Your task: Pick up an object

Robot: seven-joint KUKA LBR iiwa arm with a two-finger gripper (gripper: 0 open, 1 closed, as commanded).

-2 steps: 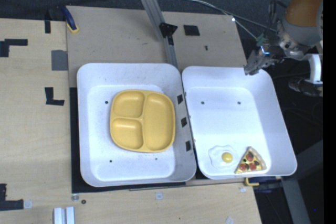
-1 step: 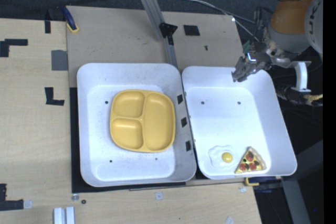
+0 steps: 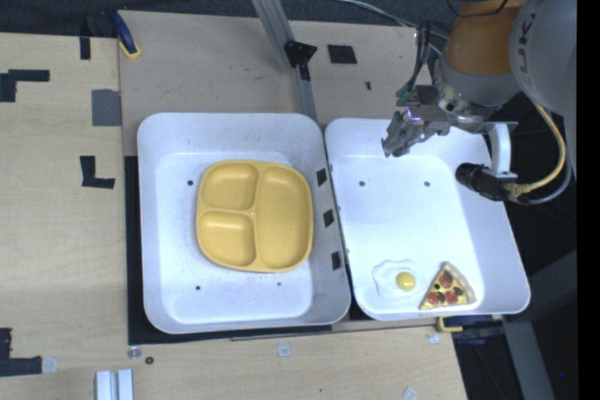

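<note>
While your dark two-finger gripper [image 3: 397, 142] hovers, finger state indiscernible, the white fried-egg toy [image 3: 397, 279] lies well toward the right bin's [image 3: 375, 201] near edge.

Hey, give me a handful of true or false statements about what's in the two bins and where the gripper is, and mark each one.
1. The yellow divided plate lies in the left bin. True.
2. The fried egg toy sits at the far end of the right bin. False: it lies near that bin's near edge.
3. The pizza slice toy lies right of the fried egg toy in the camera view. True.
4. The gripper is over the left bin. False: it is above the far part of the right bin.
5. The gripper holds the pizza slice toy. False: the slice lies on the bin floor, well apart from the gripper.
</note>
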